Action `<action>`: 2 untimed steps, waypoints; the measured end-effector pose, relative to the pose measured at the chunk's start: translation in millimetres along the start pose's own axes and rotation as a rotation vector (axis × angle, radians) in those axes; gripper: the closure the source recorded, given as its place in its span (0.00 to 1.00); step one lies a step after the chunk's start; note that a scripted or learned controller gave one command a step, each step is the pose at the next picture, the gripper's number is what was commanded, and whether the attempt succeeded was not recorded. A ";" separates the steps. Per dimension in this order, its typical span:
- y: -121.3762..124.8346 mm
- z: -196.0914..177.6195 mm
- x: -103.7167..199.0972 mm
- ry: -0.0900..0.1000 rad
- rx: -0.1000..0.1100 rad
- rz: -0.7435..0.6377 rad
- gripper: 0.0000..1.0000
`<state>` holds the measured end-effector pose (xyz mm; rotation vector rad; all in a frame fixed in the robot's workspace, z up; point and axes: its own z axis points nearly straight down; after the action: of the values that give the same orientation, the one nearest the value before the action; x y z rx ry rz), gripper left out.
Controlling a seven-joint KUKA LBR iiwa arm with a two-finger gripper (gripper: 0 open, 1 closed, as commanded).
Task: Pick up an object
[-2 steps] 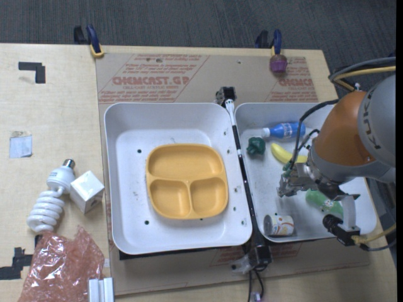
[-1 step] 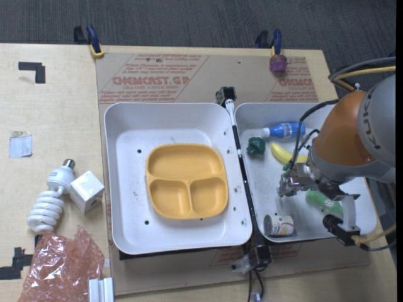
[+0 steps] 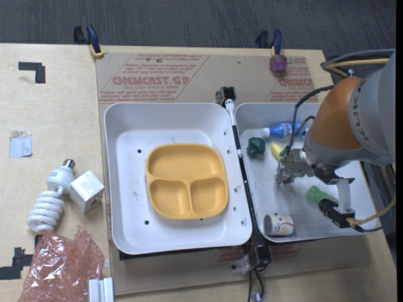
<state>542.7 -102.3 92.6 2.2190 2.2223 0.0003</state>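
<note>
In the right bin (image 3: 264,115), several small things: a dark green piece (image 3: 255,146) near the left wall, a blue-and-white bottle (image 3: 281,130) lying toward the far wall, a yellow piece (image 3: 278,150) just beside the arm, a light green object (image 3: 315,195) under the wrist, a small printed can (image 3: 280,225) lying at the near edge. Claw (image 3: 286,172) lowered over the bin floor between yellow piece and can; grip state impossible to tell. In the left bin (image 3: 119,168), a yellow three-compartment tray (image 3: 187,181). Red lettering "CHEMCAST" on the brown sheet (image 3: 151,74) behind the bins. On the pale wooden desk (image 3: 44,115), a spiral bulb (image 3: 49,200), a white cube (image 3: 87,190), crinkled pinkish wrap (image 3: 60,269). Dark grey carpet (image 3: 189,5) beyond.
</note>
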 end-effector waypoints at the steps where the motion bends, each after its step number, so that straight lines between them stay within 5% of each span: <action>1: -53.6 0.4 1.8 0.001 0.002 0.003 0.00; 2: 24.8 -0.1 7.5 0.000 0.000 -0.001 0.00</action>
<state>567.5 -94.8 92.8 2.2176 2.2228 0.0001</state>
